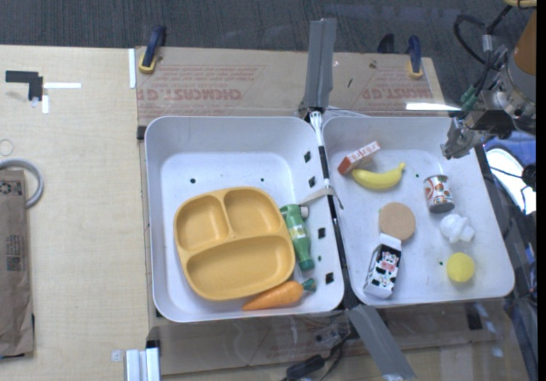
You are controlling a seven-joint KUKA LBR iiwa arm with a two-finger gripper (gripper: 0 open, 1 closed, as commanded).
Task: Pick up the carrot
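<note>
We see the carrot (275, 296) lying in the left bin (162, 200), along its front wall, just beside the front edge of the yellow divided plate (232, 241). A green bottle (299, 236) lies against the plate's right side. The gripper (456, 142) hangs over the far right corner of the right bin (495, 234), well apart from the carrot. Nothing shows between its tips; how far it is open we cannot tell. The right bin holds a banana (379, 176), a small can (438, 193), a cork disc (397, 222), a milk carton (385, 265) and a yellow ball (461, 267).
</note>
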